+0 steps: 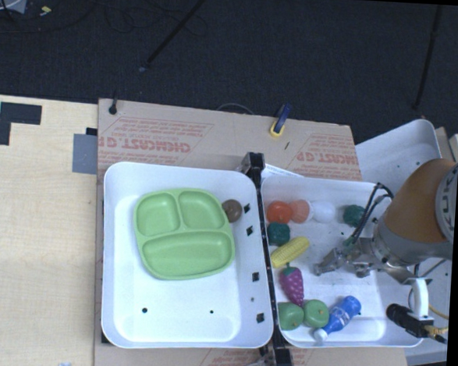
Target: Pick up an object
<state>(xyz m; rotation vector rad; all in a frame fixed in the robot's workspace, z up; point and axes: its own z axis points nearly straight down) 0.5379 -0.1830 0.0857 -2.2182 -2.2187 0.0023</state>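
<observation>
**Arm low over the right bin, toys scattered along its left side**

Much of the arm is cut off at the right edge; what shows is the orange band and grey wrist, which cover the right part of the right bin (394, 332). The gripper (326, 265) is a small dark metallic shape pointing left over the bin floor, and its tips blur into shadow, so whether they are apart or together cannot be told. Nothing can be seen between them.

The nearest pieces lie to its left: a yellow corn cob (289, 251) tilted on a slant, a purple grape bunch (293, 284) just below it, and a dark green piece (277, 232) just above. An orange-red ball (280, 212) and a pale round piece (300, 211) sit near the top of the bin, touching or nearly so. A teal object (353, 214) is partly hidden behind black cables. Along the bottom wall sit two green apples (303, 313) and a blue-and-white bottle (339, 315) lying tilted.

In the left bin (120, 288) rests a green divided plate (185, 232), with a small brown ball (232, 210) just beside its upper right corner.
</observation>
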